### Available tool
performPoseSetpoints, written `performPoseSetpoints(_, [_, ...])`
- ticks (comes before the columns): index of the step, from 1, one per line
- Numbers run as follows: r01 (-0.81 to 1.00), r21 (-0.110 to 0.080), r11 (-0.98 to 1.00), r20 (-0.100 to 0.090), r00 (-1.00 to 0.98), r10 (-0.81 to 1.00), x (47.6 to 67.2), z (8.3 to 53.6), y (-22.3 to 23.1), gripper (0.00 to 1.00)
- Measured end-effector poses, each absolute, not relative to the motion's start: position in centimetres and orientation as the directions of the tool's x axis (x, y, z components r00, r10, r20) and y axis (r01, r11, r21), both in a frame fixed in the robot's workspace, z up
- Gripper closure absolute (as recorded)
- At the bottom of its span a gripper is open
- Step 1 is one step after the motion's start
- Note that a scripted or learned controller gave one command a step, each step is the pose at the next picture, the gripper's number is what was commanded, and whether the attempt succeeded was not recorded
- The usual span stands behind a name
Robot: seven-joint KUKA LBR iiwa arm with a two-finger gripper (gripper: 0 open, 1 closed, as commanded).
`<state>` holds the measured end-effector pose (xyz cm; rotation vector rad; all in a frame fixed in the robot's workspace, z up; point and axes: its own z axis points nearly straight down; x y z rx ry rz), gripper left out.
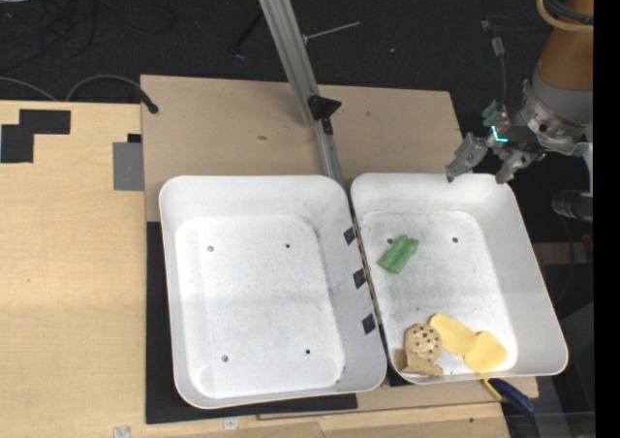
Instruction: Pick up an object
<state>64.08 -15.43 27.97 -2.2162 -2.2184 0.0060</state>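
White right bin (523, 262) holds green block (398, 254), below-left of fingers, well apart. Fingers (481, 163) spread wide, nothing between them, hovering over bin's far rim. Step: approach. Next: descend toward block, align, close.

Right bin (523, 262) floor lies open across its middle and far side, green piece (398, 254) near the left wall, yellow piece (469, 343) and tan spotted lump (422, 346) crowding the near edge, slanted metal rail (295, 58) standing behind the black-clipped divider (356, 276) between bins.
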Motion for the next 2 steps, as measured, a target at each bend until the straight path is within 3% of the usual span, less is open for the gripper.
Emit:
performPoseSetpoints(1, [1.000,-0.003,0.003,0.000,-0.003,1.000,64.2,28.2,-15.4,0.00])
performPoseSetpoints(2, [1.000,-0.008,0.000,0.001,0.000,1.000,63.1,22.8,-15.8,0.00])
